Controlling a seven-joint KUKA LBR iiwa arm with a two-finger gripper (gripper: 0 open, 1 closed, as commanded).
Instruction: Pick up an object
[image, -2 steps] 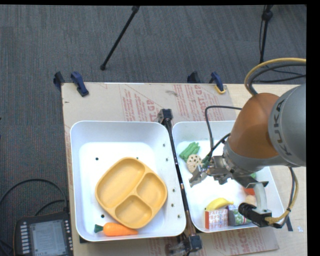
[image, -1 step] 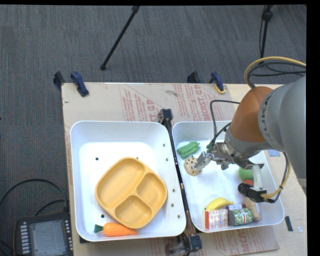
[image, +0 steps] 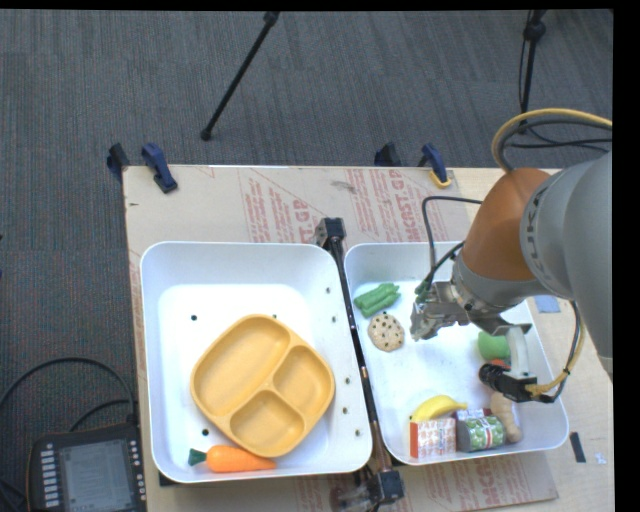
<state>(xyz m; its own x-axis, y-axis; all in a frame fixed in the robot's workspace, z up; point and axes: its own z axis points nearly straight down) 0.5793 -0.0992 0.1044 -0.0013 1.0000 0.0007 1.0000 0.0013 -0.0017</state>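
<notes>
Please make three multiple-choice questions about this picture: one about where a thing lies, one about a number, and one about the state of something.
1. Where does the carrot lie?
A. in the left bin, at its near edge, beside the yellow plate
B. in the right bin, beside the cookie
C. on the floor

2. How many compartments does the yellow plate have?
A. two
B. three
C. five

3. How does the gripper stand to the cookie?
A. it carries the cookie over the left bin
B. it presses the cookie against the banana
C. it is over the right bin, close to the cookie, with nothing seen between its fingers

Answers:
1 A: the carrot rests in the left bin under the plate's lower rim.
2 B: three hollows show.
3 C: the cookie lies apart on the floor of the right bin.
</notes>
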